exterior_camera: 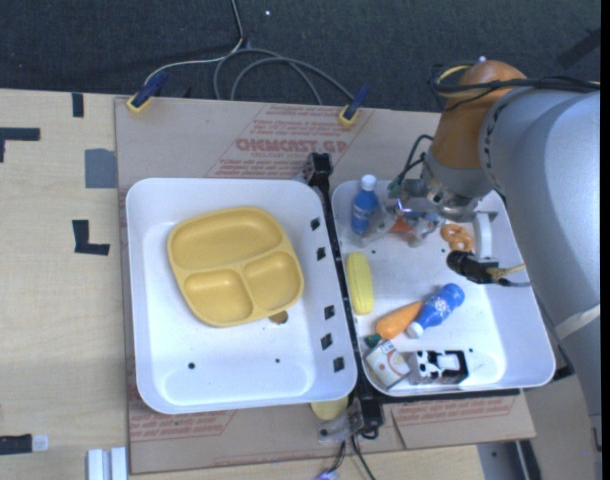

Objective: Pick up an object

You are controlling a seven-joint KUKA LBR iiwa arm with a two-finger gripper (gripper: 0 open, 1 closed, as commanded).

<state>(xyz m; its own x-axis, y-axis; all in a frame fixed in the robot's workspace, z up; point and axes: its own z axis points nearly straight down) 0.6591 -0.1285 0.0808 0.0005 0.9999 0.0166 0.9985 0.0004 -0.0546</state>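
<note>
Currently the gripper [413,213] sits low in the right bin's [520,313] far part. A blue bottle [364,206] stands just left of it. Finger state cannot be determined.

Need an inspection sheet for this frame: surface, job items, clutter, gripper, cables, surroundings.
Surface: two white bins side by side, left bin and right bin, on a cardboard sheet.
Job's things: right bin holds a blue bottle, corn cob, orange-and-blue toy and a black-and-white item.
Clutter: yellow divided plate in the left bin.
Gripper: gripper low over the right bin's back; finger state unclear.
Cables: looped cable behind the cardboard.
Surroundings: dark carpet, wooden bench.
</note>
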